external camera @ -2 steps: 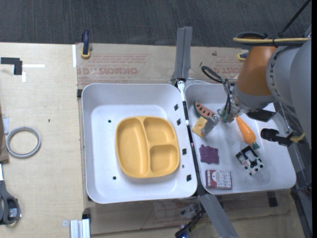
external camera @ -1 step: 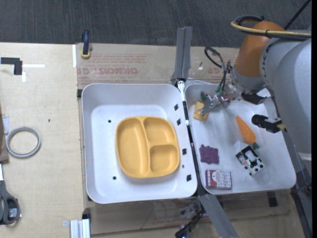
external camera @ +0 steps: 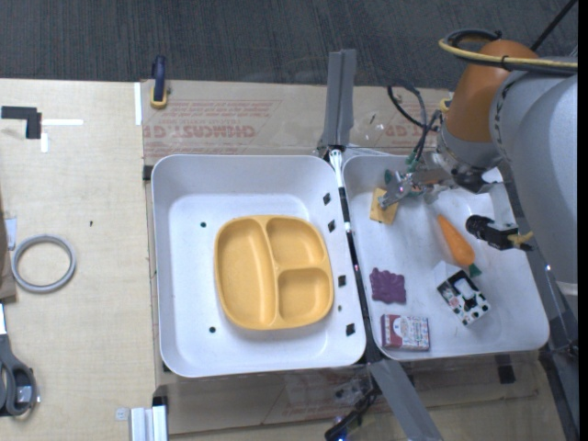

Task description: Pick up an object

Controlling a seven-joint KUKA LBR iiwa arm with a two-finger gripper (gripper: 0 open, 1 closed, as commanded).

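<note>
I could not tell how the claw (external camera: 397, 191) stood over the yellow block (external camera: 382, 208) in the right bin (external camera: 528, 333), so I judged centring it first was wisest.

Robotics lab: plywood bench (external camera: 73, 338), clamp (external camera: 159, 81), tape roll (external camera: 40, 263), two white bins (external camera: 175, 246), grey carpet (external camera: 230, 16).

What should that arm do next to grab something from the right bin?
Probably lower a little straight down: the pincer hangs right at the yellow block near the top of the right bin, the nearest thing to it. The carrot lies farther away.
</note>
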